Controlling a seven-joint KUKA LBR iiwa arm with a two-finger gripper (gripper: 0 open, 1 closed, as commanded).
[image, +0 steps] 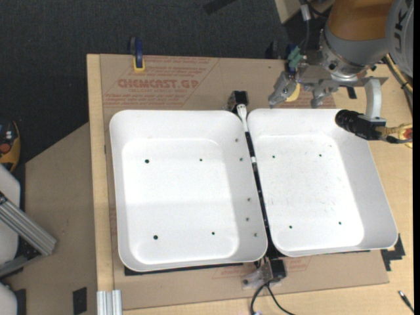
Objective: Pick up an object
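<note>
My gripper (300, 97) hangs above the far edge of the right bin (367, 176), near its back left corner. Its two grey fingers (281, 95) stand apart, so it is open. A small pale yellow bit (293, 92) shows just beside the left finger; I cannot tell what it is or whether it touches the finger. The grey arm with its orange band (357, 8) rises behind the gripper at the top right. I make out no loose object on the white floor of either bin.
The left bin (131, 176) lies beside the right one on a brown board (164, 77). A black strip with clips (249, 156) runs between them. A black fitting (351, 122) overhangs the right bin's far rim. A blue clamp (137, 52) holds the board's far edge.
</note>
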